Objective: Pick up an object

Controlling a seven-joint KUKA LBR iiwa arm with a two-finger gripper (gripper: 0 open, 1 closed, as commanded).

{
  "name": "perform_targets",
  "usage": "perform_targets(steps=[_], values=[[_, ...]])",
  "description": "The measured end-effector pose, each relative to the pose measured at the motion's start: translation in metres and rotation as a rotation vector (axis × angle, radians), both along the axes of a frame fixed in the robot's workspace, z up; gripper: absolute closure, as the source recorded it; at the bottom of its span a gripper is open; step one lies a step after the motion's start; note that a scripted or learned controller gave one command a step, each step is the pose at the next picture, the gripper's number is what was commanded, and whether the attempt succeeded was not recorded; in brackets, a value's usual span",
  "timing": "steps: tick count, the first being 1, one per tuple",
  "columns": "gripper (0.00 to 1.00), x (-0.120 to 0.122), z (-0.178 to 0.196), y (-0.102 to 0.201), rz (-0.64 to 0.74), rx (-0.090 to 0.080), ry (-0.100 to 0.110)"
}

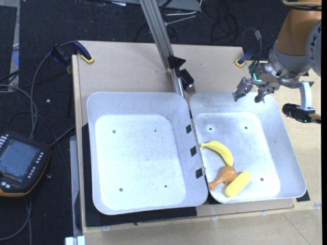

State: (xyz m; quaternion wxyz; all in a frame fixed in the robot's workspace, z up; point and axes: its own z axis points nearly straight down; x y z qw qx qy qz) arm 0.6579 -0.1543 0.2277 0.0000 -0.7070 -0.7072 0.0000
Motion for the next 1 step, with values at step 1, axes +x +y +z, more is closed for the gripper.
perform_targets(steps=[1], values=[[0.00, 0.0000, 0.0000, 0.0000, 0.000, 0.000, 0.000]])
